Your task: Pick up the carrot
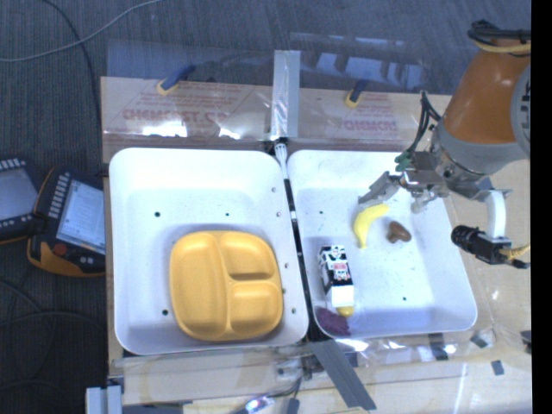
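Right bin (pixel 448 309) | my gripper (pixel 398 186) hovers, fingers apart, above banana (pixel 368 223) | no carrot I can identify; brown lump (pixel 398 230) nearby | risk: grabbing banana instead.

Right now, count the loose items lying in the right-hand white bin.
4: a yellow banana and small brown lump mid-bin, a black-and-white carton by the left wall, a purple item at the near-left corner. Others may be hidden.

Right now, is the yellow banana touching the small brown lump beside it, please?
Apart: the camera view shows white bin floor between the yellow banana and the small brown lump.
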Controlling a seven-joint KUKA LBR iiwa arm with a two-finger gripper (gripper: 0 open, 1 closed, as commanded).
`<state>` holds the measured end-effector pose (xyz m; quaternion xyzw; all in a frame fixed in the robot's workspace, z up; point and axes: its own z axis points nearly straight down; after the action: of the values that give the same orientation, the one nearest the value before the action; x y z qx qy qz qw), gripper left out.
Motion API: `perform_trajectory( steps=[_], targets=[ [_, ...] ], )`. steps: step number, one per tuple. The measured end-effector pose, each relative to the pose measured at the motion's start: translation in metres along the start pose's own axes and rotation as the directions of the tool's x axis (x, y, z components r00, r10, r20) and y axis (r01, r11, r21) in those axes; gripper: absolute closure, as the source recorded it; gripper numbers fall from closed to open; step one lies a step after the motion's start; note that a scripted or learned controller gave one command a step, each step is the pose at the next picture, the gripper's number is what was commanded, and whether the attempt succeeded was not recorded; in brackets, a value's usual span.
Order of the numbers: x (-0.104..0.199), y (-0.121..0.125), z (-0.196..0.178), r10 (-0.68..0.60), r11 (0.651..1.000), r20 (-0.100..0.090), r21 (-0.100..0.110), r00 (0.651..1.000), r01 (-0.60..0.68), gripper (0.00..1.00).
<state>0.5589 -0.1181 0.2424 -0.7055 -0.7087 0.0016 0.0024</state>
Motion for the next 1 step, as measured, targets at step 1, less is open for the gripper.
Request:
perform_trajectory(
  steps=[1],
  targets=[
    [0.0746,-0.0727,0.0472,0.152,0.988,0.001,0.003,0.988,-0.152,0.00]
  ],
)
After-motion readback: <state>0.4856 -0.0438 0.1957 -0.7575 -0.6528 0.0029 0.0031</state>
